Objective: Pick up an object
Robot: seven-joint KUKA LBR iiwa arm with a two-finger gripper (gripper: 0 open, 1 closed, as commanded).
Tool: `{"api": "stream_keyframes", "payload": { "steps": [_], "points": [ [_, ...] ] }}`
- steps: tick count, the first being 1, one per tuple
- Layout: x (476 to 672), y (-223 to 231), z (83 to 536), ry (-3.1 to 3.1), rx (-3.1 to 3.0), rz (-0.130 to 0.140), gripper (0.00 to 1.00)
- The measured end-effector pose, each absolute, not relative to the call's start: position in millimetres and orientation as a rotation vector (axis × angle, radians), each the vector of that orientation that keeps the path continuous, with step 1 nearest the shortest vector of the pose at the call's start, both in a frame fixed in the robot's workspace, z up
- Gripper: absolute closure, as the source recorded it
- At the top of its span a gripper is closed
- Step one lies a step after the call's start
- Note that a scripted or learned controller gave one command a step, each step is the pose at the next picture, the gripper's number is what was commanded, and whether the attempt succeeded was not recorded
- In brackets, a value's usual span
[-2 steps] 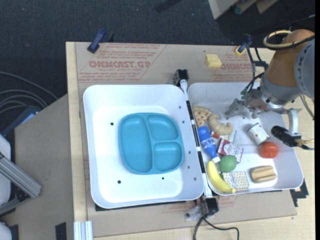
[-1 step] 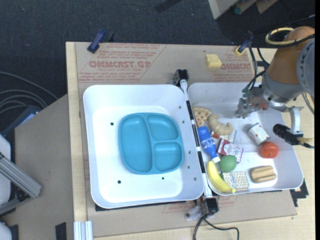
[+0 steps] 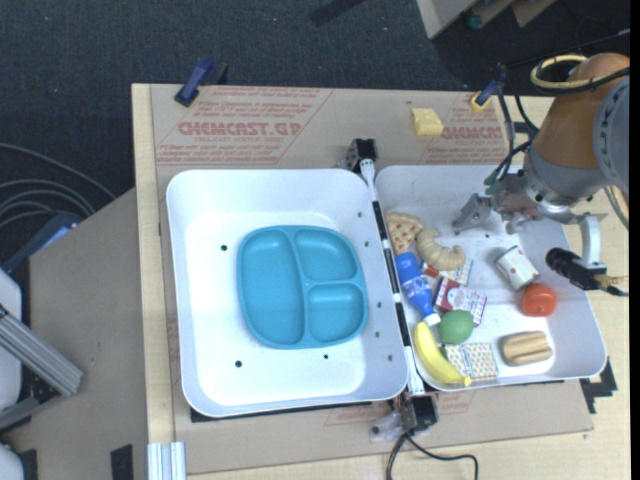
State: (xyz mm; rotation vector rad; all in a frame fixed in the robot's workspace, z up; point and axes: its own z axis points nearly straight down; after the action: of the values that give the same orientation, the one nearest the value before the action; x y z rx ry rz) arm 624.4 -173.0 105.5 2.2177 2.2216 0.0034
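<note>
I am hanging my gripper [image 3: 487, 216] over the bare floor of the right bin [image 3: 420, 183], near its far edge. From this slant I cannot tell how wide it is standing, and nothing is showing in its grasp.

I am judging the small white carton [image 3: 515, 265] to be the best pick. It is sitting just nearside of my gripper, towards the bin's right edge, with clear floor on most sides. The red tomato [image 3: 538, 300] is lying just beside it on the nearside, apart from it as far as I can see.

To do this well, I am wanting to come straight down over the carton, turning the wrist so the jaws close across its short sides. I am also keeping clear of the tomato, which would probably roll if nudged.

The carton is looking boxy and pale, with a reddish mark on one face. It is lying tilted to the bin's edges. It may be light and easy to push aside, so I am thinking a centred, gentle closing suits it.

The crowd along the bin's left edge, the banana [image 3: 435, 353] among it, is looking harder to enter.
</note>
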Motion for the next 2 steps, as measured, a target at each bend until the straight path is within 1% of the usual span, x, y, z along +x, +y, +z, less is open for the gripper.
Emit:
{"api": "stream_keyframes", "payload": {
  "steps": [1,2],
  "points": [
    [625.0,-173.1,115.9,2.221,2.216,0.005,1.0],
    [624.8,-173.0,115.6,2.221,2.216,0.005,0.0]
  ]
}}
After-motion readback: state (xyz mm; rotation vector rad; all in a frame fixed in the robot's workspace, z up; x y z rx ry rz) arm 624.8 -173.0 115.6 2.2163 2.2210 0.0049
